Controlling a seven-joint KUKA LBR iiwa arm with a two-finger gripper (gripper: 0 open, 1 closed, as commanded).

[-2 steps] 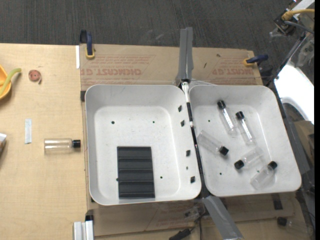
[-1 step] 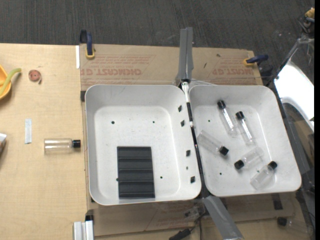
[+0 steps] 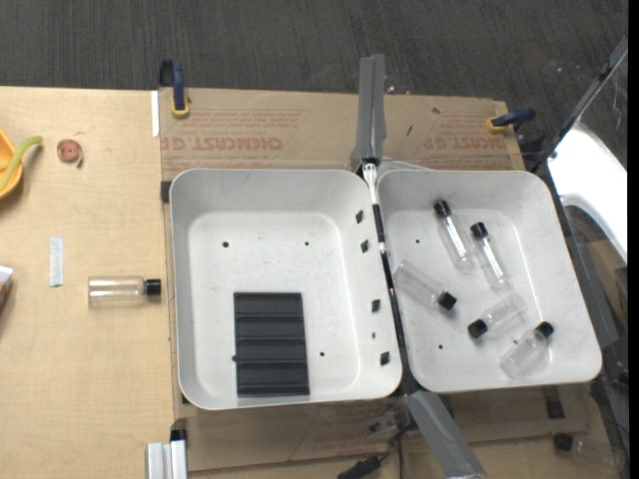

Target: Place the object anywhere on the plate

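- The task's things are small clear vials with black caps, lying in the right bin (image 3: 559, 228). I count five: one vial (image 3: 449, 230) at the upper middle, a second vial (image 3: 487, 251) just beside it, a third vial (image 3: 427, 285) toward the left wall, a fourth vial (image 3: 495, 317) lower down, and a fifth vial (image 3: 526, 349) near the front rim.
- They look light, stiff and smooth, so I judge them slippery and ready to roll. If they are glass, they may break; I cannot tell the material.
- The best hold is probably across the middle of the clear body, at a right angle to its length. The third and fifth vials lie more apart from the others, so they seem easier to take.
- The plate is the dark ribbed plate (image 3: 271, 343) in the left bin (image 3: 200, 208), one only, near the front.
- There are two bins, side by side on the table (image 3: 80, 367).
- One more vial, a sixth vial (image 3: 122, 287), lies on the table left of the bins.
- About the hand, I cannot tell if it is apart or together.
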